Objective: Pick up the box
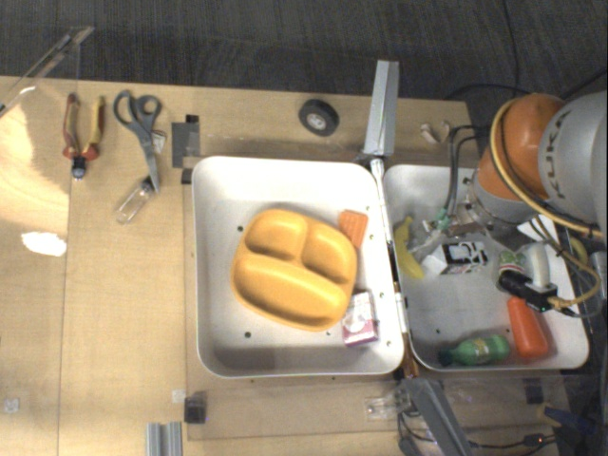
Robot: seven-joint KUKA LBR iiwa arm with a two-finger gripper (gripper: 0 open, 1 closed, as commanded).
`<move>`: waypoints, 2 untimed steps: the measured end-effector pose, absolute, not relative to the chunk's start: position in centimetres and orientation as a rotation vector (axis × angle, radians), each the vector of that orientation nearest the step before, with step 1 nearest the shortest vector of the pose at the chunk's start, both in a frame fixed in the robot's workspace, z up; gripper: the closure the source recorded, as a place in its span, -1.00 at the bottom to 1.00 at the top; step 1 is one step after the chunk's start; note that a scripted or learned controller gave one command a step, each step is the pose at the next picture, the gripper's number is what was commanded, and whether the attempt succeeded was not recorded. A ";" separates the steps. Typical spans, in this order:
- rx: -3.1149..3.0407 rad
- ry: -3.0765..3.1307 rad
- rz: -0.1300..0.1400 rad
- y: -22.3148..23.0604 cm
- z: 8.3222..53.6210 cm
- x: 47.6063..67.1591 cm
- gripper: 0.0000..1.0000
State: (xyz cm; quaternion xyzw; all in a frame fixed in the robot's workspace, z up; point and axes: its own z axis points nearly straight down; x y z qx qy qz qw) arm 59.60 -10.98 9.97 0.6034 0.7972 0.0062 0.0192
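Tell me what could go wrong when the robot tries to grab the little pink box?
The box sits squeezed between the big yellow tray and the wall of the left bin, so the fingers may not fit around it and could bump the tray. The gripper is over in the right bin near the banana, so it has to cross the rim between the bins and might clip it.

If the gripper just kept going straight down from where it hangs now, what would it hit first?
Probably the bare floor of the right bin, just right of the banana. The gripper points down there; depth is hard to judge. The box lies in the left bin.
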 end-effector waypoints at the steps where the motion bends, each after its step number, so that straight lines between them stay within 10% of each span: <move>1: 1.869 2.482 0.024 -10.6 10.8 59.7 1.00; 2: 1.103 2.929 0.005 -13.4 21.3 58.6 1.00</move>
